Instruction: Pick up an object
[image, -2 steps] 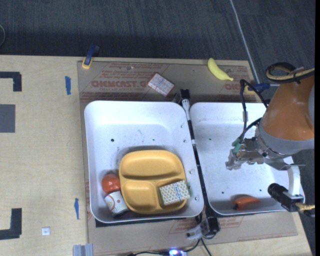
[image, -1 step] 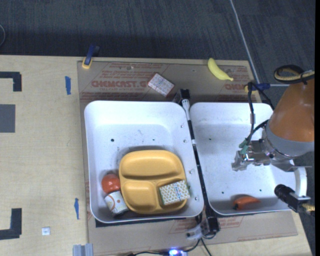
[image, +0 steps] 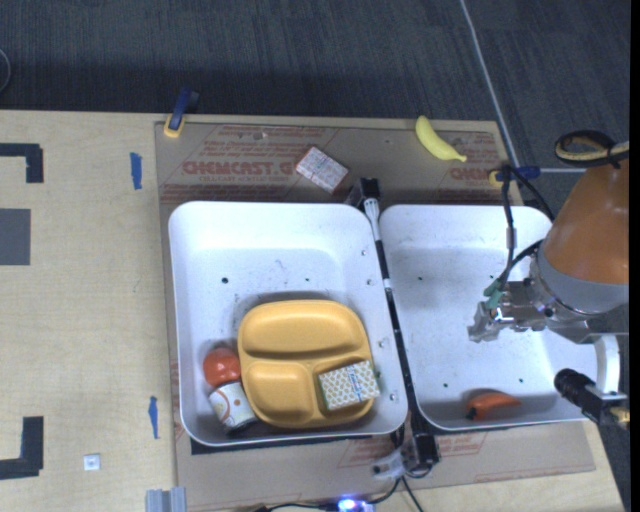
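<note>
Two white bins lie before us: our gripper (image: 487, 322), fingers impossible to judge, hangs over the right bin (image: 440, 250), above and apart from the orange object (image: 492, 403) near its front edge.

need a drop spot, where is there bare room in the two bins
Left white bin: bare floor across its far half, beyond the yellow divided tray; its near half is crowded. Right white bin: mostly bare, between the hand and the small orange object.

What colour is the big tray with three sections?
The three-section plastic tray is yellow, seen in the camera view.
</note>
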